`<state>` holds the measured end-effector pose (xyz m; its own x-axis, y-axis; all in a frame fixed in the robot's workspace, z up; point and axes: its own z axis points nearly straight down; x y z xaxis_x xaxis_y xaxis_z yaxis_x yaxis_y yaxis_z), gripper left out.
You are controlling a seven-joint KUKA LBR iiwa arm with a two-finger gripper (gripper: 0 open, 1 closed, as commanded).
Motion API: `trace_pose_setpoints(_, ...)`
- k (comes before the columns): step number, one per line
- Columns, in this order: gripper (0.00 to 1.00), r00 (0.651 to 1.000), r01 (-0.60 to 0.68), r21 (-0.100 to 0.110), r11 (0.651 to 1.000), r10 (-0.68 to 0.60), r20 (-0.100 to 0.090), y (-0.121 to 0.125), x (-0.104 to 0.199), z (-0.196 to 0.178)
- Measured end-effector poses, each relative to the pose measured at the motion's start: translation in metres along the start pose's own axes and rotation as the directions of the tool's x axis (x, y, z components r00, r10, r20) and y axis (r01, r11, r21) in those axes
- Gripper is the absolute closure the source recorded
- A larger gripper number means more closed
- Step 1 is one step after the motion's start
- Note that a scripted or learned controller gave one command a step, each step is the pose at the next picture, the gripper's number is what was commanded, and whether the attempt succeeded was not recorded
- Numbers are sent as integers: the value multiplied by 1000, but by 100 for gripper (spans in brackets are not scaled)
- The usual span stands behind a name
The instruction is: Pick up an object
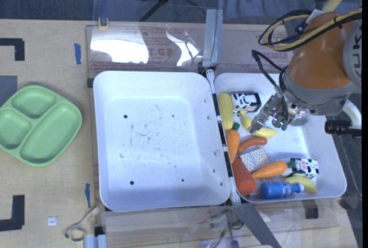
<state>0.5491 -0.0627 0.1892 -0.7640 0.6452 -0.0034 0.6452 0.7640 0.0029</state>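
Far to the left of the end effector, a green divided plate [38, 124] lies on the pale wooden surface [46, 57], well apart from both bins. Nearer, still left of the end effector, sits the left white bin [115, 91], its floor marked with faint scribbles and a few dark dots.

The right white bin [328, 155] holds all the objects. At its left wall, left of the end effector, a yellow corn cob [226, 110] lies lengthwise, and below it an orange carrot [233, 142] lies along the same wall. A red-orange piece [244, 178] sits lower still, near the bin's front corner. Just left of and above the end effector lies a black-and-white patterned item [247, 101].

The end effector [265, 118] hangs over the upper middle of the right bin, its metal fingers angled down and to the left. Whether they are spread or closed cannot be told, and nothing is visibly held between them. A small yellow piece [263, 132] lies just below the tips, touching or nearly so. Below that lie a reddish sausage-like piece [253, 142], a white meshed item [254, 157] and a second carrot [269, 170]. A blue bottle [279, 189] rests at the front wall, with a yellow banana [305, 184] and a black-and-white carton [303, 167] down to the right of the end effector.
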Motion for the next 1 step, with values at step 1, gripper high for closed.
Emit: trace_pose_setpoints(1,100,919,-394,0,919,394,1,68,-1,-49)
